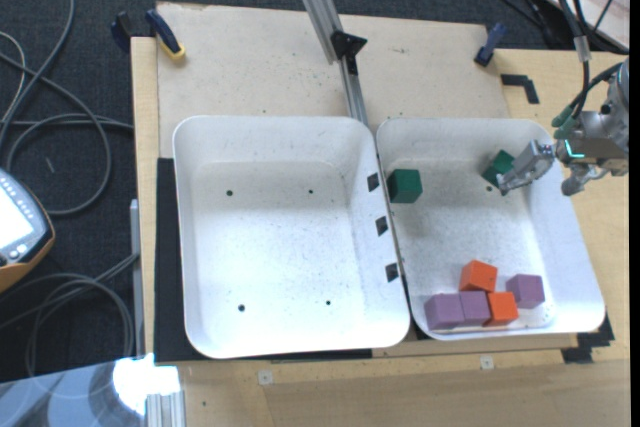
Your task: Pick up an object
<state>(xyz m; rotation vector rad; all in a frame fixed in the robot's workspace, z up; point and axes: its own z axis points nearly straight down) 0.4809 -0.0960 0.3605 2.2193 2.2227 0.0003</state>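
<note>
**White bins, a gripper at the right bin's far corner, a green block at its fingertip**

Plywood bench [260,65] carries everything, with two white bins side by side on it. Left bin [270,235] lies well to the left of the fingers. Right bin [560,255] sits under them, its far right corner just below the gripper [535,170], which reaches in over the rim from the right.

One finger [520,173] shows as a pale grey bar slanting down toward the bin floor. A dark green block [497,165] sits right at its tip, on the left side, apparently touching it. Whether the block is clamped between two fingers or merely resting against one, I cannot tell; the second finger is not clear at this angle, so how wide the fingers stand is also uncertain.

Another green cube [404,185] rests well left of the fingers, near the wall between the bins. Toward the near edge, well apart from the fingers, sit two purple blocks [458,309] [526,290] and two orange blocks [480,276] [501,307], bunched together and touching.
</note>
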